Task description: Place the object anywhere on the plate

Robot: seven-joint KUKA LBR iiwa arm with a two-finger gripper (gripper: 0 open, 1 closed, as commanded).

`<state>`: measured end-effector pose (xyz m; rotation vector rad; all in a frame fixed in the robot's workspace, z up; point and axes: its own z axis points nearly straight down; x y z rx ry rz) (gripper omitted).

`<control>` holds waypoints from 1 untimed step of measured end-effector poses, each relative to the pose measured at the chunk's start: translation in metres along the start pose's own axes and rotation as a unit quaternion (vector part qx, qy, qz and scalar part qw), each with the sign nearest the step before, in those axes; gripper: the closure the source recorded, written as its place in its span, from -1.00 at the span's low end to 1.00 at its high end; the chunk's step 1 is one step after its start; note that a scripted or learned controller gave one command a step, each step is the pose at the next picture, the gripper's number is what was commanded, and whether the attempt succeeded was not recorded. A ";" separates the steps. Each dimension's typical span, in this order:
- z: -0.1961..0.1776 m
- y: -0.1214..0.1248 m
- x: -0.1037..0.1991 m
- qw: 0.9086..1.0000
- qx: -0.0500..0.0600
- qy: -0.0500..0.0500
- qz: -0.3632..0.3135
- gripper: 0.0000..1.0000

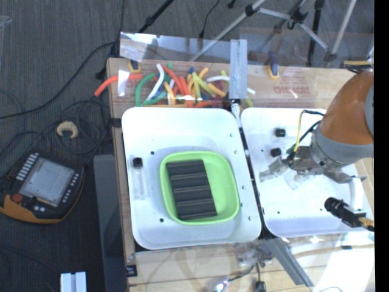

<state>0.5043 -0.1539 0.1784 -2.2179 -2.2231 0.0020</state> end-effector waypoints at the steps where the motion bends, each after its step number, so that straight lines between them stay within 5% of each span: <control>1: -0.030 0.071 0.010 1.000 -0.001 -0.001 0.014 -1.00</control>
